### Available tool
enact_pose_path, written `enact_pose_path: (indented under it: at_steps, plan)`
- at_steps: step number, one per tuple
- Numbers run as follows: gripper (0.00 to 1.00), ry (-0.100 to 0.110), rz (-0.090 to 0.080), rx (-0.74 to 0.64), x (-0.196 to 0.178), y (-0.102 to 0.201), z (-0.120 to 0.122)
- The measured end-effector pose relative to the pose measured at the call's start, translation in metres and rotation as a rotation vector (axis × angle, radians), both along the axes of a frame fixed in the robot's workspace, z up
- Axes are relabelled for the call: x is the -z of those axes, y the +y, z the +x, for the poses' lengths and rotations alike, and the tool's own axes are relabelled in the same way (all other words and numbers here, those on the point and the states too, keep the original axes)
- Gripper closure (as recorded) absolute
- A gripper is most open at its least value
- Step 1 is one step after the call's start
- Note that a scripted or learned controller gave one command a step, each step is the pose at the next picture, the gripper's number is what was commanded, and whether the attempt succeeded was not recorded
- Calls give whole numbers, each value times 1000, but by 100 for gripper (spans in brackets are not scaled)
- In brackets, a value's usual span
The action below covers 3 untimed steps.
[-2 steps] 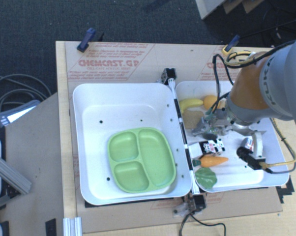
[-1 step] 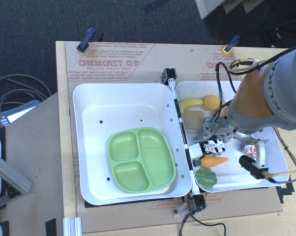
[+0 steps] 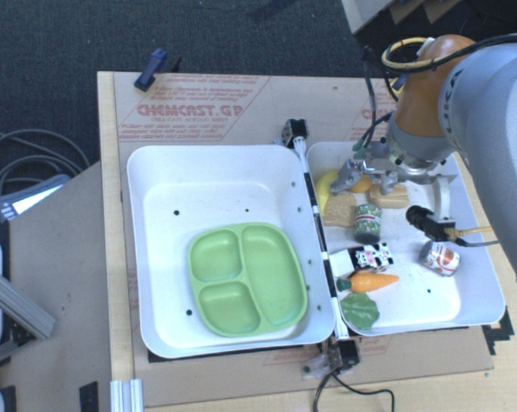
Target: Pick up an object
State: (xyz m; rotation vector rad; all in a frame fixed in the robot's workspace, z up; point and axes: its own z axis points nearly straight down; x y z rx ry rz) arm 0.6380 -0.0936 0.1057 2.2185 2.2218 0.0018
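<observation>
Right bin (image 3: 465, 312) held the pickable items, centre-right of frame: small can (image 3: 367, 220) upright, yellow piece (image 3: 331, 189) upper left of it, black-and-white toy (image 3: 373, 255), carrot (image 3: 373, 281) and green leaf (image 3: 360, 311) below, red-white object (image 3: 441, 257) to the right. Gripper (image 3: 372, 172) hovered above the can; finger state could not be told. Green divided plate (image 3: 246, 278) lay in left bin (image 3: 155, 187).

Left bin (image 3: 155, 178): white. Divided plate (image 3: 246, 277): light green. Right bin (image 3: 465, 303): white. Toy carrot (image 3: 374, 281): orange. Cow figure (image 3: 372, 257): black-and-white patches. Leaf item (image 3: 360, 311): green. Counter (image 3: 198, 110): tan, red lettering.
</observation>
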Motion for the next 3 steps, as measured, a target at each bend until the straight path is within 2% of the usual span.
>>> enact_pose_path:
  at_steps: [1, 3]
  plan:
    - [0, -6, -1, 0, 17, -11, -39]
    - [0, -11, -4, 3, 17, -9, -98]
